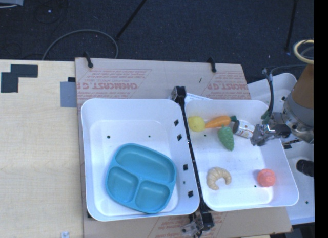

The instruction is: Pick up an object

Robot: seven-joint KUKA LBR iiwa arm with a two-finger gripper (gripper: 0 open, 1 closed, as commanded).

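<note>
Gripper: the gripper (260,135) hangs low over the right edge of the right bin (287,180), reaching in from the right; whether it is open or closed I cannot tell, and nothing shows held in it.
Nearest thing: a small dark-and-white tube (243,128) lies just to the gripper's left, close to its tip; I cannot tell if they touch.
Tube's long axis: roughly left to right, its near end toward the gripper.
Green toy: the green toy (226,138) sits just beyond the tube, farther left.
Carrot and lemon: the carrot (218,122) and lemon (196,124) lie farther left still, side by side.
Pink ball: the pink ball (266,177) lies toward the camera from the gripper, near.
Croissant: the croissant (219,177) lies to the ball's left.
Blue tray: the blue tray (141,177) sits in the left bin (92,129), well apart.
Likely pick: the tube, being closest.
</note>
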